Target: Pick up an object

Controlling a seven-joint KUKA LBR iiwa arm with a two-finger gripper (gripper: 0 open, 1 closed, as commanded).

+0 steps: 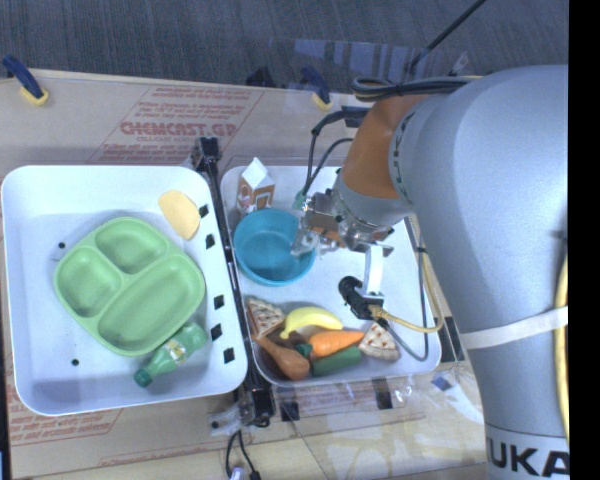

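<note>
My gripper (pixel 312 236) hangs low in the right bin (pixel 427 348), at the right rim of a blue bowl (pixel 268 248). The wrist and the big grey arm (pixel 480 218) cover the right part of that bin. I see nothing held in the gripper. Behind the bowl stands a small brown and white carton (pixel 254 186). At the bin's front lie a banana (pixel 312 319), a carrot (pixel 332 343), a brown sausage (pixel 285 360), a green cucumber (pixel 336 362) and two toast slices (pixel 264 316) (pixel 380 344).
The left bin (pixel 20 268) holds a green divided plate (pixel 130 283), a yellow piece (pixel 180 214) at its back right and a green bottle (pixel 170 354) at its front. A black divider (pixel 218 258) runs between the bins. A cable (pixel 405 326) loops below the wrist.
</note>
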